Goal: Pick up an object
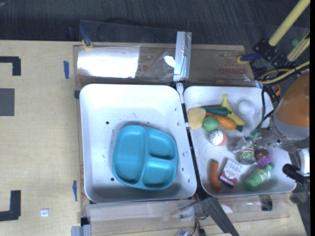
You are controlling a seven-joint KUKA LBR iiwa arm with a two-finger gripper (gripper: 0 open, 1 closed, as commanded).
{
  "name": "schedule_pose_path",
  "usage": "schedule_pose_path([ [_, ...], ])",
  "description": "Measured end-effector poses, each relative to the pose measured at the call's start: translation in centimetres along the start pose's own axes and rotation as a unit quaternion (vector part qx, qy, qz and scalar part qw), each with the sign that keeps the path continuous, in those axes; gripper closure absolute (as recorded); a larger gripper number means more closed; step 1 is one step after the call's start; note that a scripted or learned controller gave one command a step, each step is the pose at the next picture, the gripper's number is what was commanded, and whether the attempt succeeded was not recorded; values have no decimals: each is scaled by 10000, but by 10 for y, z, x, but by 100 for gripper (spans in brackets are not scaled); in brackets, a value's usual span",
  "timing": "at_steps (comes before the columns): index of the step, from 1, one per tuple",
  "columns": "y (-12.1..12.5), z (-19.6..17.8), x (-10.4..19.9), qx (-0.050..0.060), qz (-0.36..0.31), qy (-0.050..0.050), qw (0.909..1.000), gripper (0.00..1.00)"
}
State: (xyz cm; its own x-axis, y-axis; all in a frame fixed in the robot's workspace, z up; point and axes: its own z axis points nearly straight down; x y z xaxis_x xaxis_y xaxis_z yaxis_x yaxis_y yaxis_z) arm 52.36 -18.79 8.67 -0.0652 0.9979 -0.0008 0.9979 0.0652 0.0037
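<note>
The right bin (197, 146) holds a heap of toy food. There is a yellow potato-like piece (197, 116), a green ball (210, 124), a carrot (224, 121), a banana (230, 108), a white-and-red ball (216, 137), an orange sausage (214, 175), a maroon carton (230, 172), a green bottle (256, 177) and a purple piece (263, 157). My arm, with its orange band (298, 107), comes in over the bin's right side. The gripper (251, 140) hangs low among the items near a small jar (246, 155). I see nothing clearly held.
The left bin (93, 132) holds a blue divided plate (145, 156). A clear plastic panel (128, 58) stands behind the bins. Yellow tubing and cables (285, 23) sit at the upper right. Wooden bench lies to the left.
</note>
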Motion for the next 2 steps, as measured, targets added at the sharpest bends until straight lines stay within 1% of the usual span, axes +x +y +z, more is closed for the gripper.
schedule_pose_path([
  [1, 2, -12, 0, -37, 5, -10, 10000, 100],
  [2, 14, -124, 69, -23, 306, 4, 9995, 100],
])
